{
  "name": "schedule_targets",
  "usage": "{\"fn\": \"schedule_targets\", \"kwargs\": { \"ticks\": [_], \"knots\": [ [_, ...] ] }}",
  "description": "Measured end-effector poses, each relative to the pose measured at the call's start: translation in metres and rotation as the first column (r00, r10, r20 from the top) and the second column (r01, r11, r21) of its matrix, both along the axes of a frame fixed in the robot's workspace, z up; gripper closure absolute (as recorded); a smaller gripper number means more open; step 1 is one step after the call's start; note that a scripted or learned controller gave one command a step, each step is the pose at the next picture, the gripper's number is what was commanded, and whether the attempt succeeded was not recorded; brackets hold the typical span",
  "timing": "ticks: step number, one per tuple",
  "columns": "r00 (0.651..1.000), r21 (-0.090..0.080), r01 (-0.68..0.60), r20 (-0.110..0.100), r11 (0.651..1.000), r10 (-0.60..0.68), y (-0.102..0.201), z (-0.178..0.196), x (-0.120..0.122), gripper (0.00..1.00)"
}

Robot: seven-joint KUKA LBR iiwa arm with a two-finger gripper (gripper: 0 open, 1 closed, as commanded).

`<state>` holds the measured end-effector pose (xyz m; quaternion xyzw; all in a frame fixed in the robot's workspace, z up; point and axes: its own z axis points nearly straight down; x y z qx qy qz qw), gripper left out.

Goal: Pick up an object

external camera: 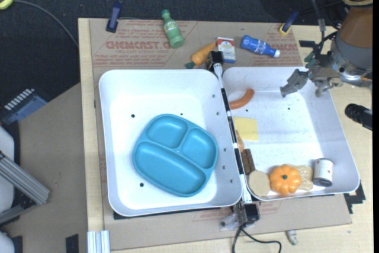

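My gripper [307, 86] hangs over the far right part of the right bin [331, 127], fingers spread and nothing between them, so it is open. In this bin lie an orange-red sausage [241, 99] at the far left, a yellow cheese slice [246, 128] below it, and a small brown block [246, 159] by the left wall. Along the near edge sit a tan round cookie [259, 182], an orange pumpkin [285, 179] and a small tin can [323, 172]. The sausage is the nearest item, well to the gripper's left.
The left bin [118, 103] holds a blue divided plate [176, 154]. Behind the bins on the board lie a green bottle [172, 29], a carrot [203, 54], a small carton [225, 49] and a blue bottle [259, 46]. The arm's orange band [358, 26] stands at the far right.
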<state>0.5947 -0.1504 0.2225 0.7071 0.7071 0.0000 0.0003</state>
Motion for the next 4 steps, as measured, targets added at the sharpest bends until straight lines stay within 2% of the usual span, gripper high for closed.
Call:
{"fn": "schedule_targets", "kwargs": {
  "ticks": [1,2,3,4],
  "knots": [
    [1.000,0.001,-0.001,-0.001,1.000,0.001,0.037,-0.063,0.071,0.00],
    [1.000,0.001,-0.001,-0.004,1.000,0.001,0.059,-0.139,0.071,0.00],
    [1.000,0.001,0.001,-0.003,1.000,-0.001,0.051,-0.138,-0.002,0.00],
    [1.000,0.001,0.002,-0.003,1.000,-0.002,0.047,-0.138,-0.108,0.00]
  ]
}}
